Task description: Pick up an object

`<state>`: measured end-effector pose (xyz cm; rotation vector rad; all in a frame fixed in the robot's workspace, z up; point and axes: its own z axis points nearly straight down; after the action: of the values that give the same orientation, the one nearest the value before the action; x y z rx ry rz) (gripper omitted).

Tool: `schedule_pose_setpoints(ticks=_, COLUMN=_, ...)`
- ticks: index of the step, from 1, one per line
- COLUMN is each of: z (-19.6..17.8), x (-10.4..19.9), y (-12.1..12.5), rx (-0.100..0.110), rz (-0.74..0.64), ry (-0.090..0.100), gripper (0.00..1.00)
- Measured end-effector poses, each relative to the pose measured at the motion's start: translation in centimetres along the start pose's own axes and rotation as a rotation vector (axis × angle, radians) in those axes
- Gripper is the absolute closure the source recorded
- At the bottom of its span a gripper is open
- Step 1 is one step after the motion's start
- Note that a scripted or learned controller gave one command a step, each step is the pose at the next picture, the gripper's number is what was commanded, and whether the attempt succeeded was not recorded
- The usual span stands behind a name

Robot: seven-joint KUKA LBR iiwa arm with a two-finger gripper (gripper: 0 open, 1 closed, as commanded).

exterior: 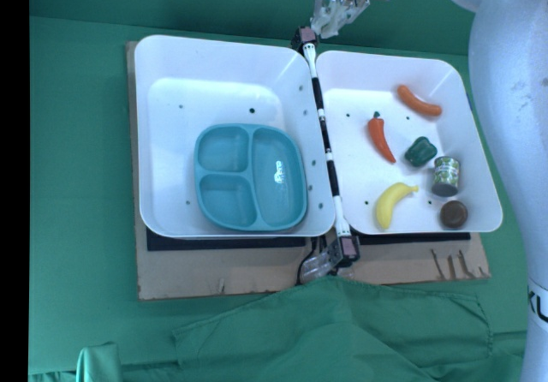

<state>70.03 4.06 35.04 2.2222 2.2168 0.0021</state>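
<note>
The right bin [360, 72] holds several small items. An orange sausage [419, 101] lies at the back, a red chili pepper [380, 138] sits mid-bin, and a green bell pepper [420, 151] is beside it. A small can [445, 176], a brown round piece [454, 214] and a yellow banana [390, 203] lie toward the front. My gripper [330, 25] hangs high above the back end of the divider between the bins, with nothing visible between its fingers.
The left bin [171, 63] holds a teal three-compartment plate [251, 176]. A black-and-white rod [324, 128] runs along the seam between the bins. Green cloth [342, 329] covers the bench front. The grey arm [505, 72] descends on the right.
</note>
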Motion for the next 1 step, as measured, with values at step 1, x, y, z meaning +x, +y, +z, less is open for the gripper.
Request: schedule_pose_setpoints(ticks=1, z=-0.49, x=6.49, y=-5.89, rx=0.001, rz=-0.001, ry=0.002, gripper=1.0)
